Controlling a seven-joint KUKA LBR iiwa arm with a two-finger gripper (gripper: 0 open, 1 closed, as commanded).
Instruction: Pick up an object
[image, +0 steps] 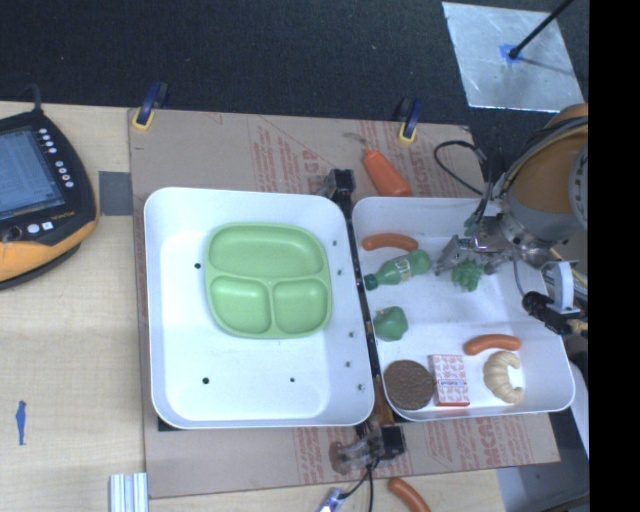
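Observation:
The right bin (440, 300) holds several toy foods: a sausage (389, 241), a green bottle (398, 270), a green pepper (389, 321), a brown cookie (409, 384), a red-and-white packet (449, 380), a second sausage (492, 343), a croissant (504, 375) and a broccoli (466, 273). My gripper (468, 250) hangs low over the bin's far right part, just above the broccoli. Its fingers straddle the broccoli's top, but whether they touch it is unclear. The left bin (180, 300) carries a green divided plate (268, 279).
An orange carrot (384, 172) lies on the cardboard behind the right bin. Another sausage (410, 492) rests in front of the bins. A teach pendant (35, 195) sits at the far left. Clamps hold the cardboard's back edge.

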